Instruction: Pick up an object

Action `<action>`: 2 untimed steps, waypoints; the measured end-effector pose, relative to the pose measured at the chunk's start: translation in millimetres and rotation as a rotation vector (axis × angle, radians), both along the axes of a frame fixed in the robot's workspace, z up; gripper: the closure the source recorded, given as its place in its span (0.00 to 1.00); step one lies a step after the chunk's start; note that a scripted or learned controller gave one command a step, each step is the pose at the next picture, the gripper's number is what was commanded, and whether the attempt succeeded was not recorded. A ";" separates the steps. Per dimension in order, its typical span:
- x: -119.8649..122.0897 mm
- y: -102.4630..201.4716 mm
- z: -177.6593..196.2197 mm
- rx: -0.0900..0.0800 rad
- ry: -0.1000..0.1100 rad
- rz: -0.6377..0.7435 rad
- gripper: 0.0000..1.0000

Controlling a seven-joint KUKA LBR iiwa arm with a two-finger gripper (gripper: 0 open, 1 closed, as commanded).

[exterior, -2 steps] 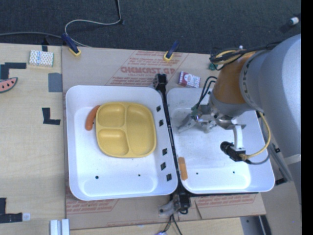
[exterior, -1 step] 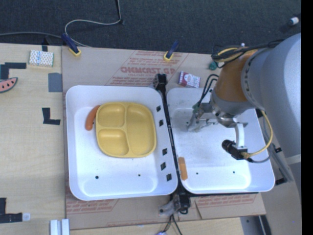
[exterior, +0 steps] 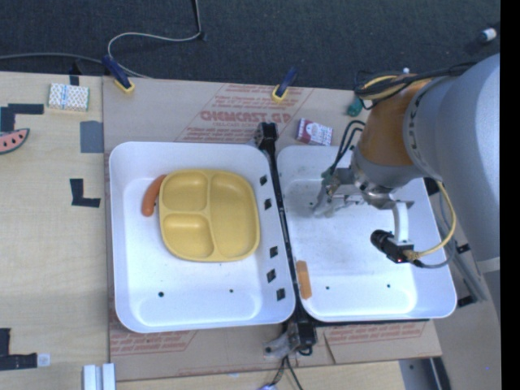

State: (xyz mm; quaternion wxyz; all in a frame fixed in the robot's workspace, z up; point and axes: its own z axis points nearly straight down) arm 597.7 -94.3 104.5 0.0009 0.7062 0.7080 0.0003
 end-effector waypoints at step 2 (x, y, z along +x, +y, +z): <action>-0.1 0.7 9.0 0.001 0.001 0.001 0.00</action>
